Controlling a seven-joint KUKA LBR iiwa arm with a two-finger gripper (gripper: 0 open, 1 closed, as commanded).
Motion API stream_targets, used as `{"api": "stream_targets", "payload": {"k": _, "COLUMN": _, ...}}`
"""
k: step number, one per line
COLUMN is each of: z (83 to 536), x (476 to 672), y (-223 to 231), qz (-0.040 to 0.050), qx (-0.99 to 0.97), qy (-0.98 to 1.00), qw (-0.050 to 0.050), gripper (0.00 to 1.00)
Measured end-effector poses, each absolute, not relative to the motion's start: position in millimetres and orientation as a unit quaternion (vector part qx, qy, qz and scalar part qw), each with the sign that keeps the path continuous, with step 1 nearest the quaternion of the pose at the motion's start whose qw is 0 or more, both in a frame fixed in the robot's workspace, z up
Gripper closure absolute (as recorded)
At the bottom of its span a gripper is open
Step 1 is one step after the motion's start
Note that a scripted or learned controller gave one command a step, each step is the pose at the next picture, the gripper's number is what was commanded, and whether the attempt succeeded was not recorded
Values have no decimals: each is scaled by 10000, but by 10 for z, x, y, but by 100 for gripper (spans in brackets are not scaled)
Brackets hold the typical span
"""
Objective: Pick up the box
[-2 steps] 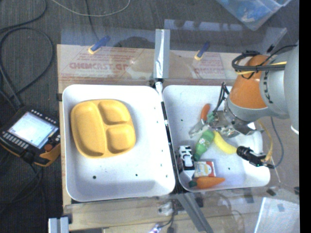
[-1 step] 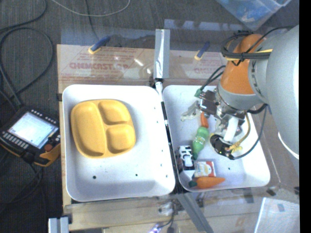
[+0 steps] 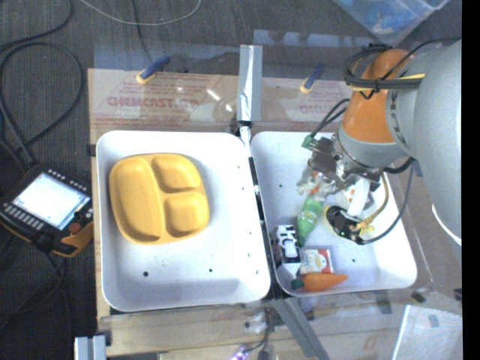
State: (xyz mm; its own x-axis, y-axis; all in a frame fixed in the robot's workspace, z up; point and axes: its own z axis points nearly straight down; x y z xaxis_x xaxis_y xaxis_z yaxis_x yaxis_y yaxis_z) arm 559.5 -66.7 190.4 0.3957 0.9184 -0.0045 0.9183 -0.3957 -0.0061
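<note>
- Camera view, arm [image 3: 420,96]: I see it reaching in from the right, grey, with the orange band above the wrist, hanging over the right bin's far half.
- Left bin [image 3: 127,276]: white and shallow, holding a yellow divided tray [image 3: 159,197] that lies flat in its far-left part.
- Right bin [image 3: 390,265]: white, edge to edge with the left one; all the small items lie here.
- Gripper [image 3: 319,190]: low over the middle of the right bin, just above the green bottle. I cannot tell how its jaws stand, and I see nothing between them.
- Box [image 3: 316,260]: small, red and white, lying flat near the bin's near edge, below the gripper and apart from it.
- Green bottle [image 3: 307,220]: lies between the gripper and the box.
- Carrot [image 3: 321,281]: orange, lying just beside the box on its near side, along the bin's near wall.
- Black-and-white item [image 3: 286,242]: left of the box, by the bin's left wall; too small for me to identify.
- Bench [image 3: 165,103]: a brown board with faded red lettering beyond the bins.
- Surroundings: dark carpet [image 3: 45,88] with cables, and a handheld pendant [image 3: 49,208] lying left of the bench.
</note>
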Motion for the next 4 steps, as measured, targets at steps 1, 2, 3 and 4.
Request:
{"api": "stream_targets", "payload": {"k": 1, "z": 3479, "x": 6588, "y": 218, "qz": 25, "qx": -9385, "qy": -3452, "qw": -18, "gripper": 100}}
{"api": "stream_targets", "payload": {"k": 2, "z": 4307, "x": 6591, "y": 899, "qz": 21, "qx": -9783, "qy": -2072, "qw": 2, "gripper": 100}}
{"api": "stream_targets", "payload": {"k": 3, "z": 4378, "x": 6596, "y": 896, "qz": 47, "qx": -9783, "qy": -2073, "qw": 4, "gripper": 100}}
{"api": "stream_targets", "payload": {"k": 4, "z": 4316, "x": 6599, "y": 594, "qz": 26, "qx": -9949, "qy": -1012, "qw": 1, "gripper": 100}}
